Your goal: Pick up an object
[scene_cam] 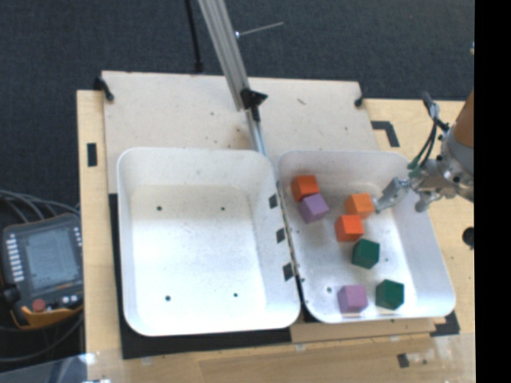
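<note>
The right bin (427,246) holds several small blocks. An orange block (304,187) and a purple block (314,207) sit together at its upper left. Two more orange blocks (359,204) (349,227) lie near the middle, with a green block (366,253) just below them. A purple block (351,298) and a second green block (390,294) rest near the front wall. My gripper (404,199) hovers over the bin's upper right, just right of the middle orange block. Its fingers are spread open with nothing between them.
The left bin (128,214) stands beside the right one, their walls touching along the centre. A slanted metal pole (227,50) rises behind the bins. A teach pendant (44,262) lies off the bench at the left.
</note>
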`<action>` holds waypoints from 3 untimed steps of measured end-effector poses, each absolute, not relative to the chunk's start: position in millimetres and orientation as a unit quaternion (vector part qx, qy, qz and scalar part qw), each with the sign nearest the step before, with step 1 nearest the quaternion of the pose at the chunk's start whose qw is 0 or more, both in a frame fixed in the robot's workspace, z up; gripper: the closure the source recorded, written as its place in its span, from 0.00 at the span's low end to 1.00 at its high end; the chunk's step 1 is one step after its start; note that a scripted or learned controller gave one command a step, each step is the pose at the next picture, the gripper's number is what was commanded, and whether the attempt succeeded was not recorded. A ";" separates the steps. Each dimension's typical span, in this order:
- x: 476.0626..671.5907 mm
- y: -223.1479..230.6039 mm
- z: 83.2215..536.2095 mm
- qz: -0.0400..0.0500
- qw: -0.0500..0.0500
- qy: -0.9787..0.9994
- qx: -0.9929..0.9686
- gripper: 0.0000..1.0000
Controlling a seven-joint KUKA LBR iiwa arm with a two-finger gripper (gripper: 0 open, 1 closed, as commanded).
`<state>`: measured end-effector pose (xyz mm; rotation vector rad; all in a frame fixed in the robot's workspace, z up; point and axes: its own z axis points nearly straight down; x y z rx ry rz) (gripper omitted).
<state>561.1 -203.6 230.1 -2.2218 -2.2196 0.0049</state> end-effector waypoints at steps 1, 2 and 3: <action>552.7 -210.9 181.4 0.002 0.001 -0.707 -0.708 0.00; 554.3 -210.3 139.2 0.001 0.001 -0.706 -0.708 0.00; 556.1 -211.6 153.0 -0.001 -0.003 -0.704 -0.710 1.00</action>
